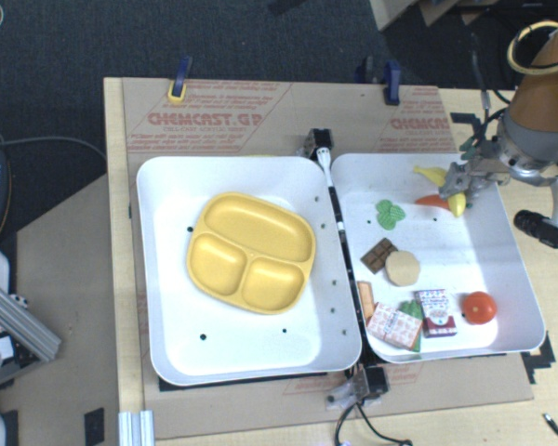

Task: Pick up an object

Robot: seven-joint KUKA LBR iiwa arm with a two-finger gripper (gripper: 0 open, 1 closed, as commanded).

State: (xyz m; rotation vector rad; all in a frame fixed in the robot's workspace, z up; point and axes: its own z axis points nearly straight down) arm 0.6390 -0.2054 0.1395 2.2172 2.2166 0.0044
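My gripper (pixel 465 182) hangs over the far right corner of the right bin (pixel 502 249), on the grey arm with the orange band (pixel 542 100). Just below and left of it lie a yellow banana (pixel 431 173), an orange carrot-like piece (pixel 429 202) and a small yellow piece (pixel 458 204). The gripper's tip looks close to or touching the yellow piece, and its grip is hidden. Further down the bin lie a green leafy toy (pixel 389 214), a brown chocolate bar (pixel 378 254), a beige round cookie (pixel 403 268) and a red tomato (pixel 481 308).
The left bin (pixel 167 249) holds a yellow divided plate (pixel 251 252). At the right bin's near edge lie a red and green carton (pixel 435 311), a pink checkered packet (pixel 394 326) and an orange strip (pixel 365 300). Clamps (pixel 178 82) sit at the board's far edge.
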